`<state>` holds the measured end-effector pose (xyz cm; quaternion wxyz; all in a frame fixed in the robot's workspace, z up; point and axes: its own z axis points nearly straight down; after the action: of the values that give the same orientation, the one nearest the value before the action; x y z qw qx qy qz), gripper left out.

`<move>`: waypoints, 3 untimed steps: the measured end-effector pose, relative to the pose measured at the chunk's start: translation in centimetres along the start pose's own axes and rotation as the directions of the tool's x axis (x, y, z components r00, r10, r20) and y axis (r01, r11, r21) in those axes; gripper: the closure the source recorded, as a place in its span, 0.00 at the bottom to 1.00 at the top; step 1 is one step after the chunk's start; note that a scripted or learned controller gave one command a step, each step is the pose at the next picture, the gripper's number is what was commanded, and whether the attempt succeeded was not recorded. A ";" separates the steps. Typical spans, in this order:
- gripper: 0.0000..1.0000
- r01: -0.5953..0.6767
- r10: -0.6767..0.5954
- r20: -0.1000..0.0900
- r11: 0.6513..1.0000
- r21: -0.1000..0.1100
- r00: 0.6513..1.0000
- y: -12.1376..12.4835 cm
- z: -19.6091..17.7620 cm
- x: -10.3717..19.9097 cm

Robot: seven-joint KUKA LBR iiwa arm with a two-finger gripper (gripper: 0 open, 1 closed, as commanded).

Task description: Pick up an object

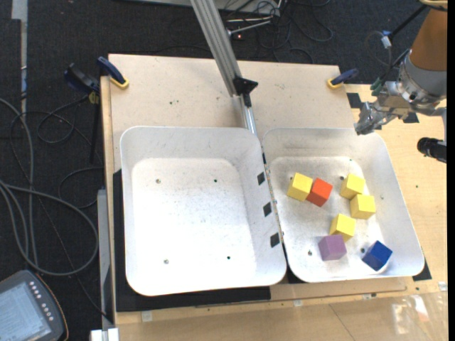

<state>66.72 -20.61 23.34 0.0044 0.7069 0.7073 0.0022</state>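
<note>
Nearest, a blue cube [377, 255] lies in the right bin's [398, 190] near corner. Arm tilted; gripper [367, 123] hangs over its far right rim, grip unreadable.

The floor [50, 69] is covered with a dark, almost black carpet. Many black cables [43, 190] lie on it in loops, at the left side and also at the top. A light wooden board [213, 87] makes the top of the bench, and it is speckled with small dark dots. Two clamps with blue handles and yellow tips hold it, one at the far left corner [106, 73] and one at the far right corner [341, 78]. A grey metal pole [217, 34] crosses the board at a slant from above. In the near left corner a grey device with a screen [28, 311] rests on the floor. The light is even and soft
</note>
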 end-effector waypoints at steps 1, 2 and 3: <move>1.00 0.001 -0.001 -0.002 1.000 0.010 1.000 0.0 2.2 0.1; 1.00 0.007 -0.007 -0.004 1.000 0.008 1.000 0.0 1.0 4.9; 1.00 0.007 -0.007 -0.005 1.000 0.010 1.000 -0.1 1.7 9.8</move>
<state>66.61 -10.83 21.63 -0.0009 0.7045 0.7097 0.0003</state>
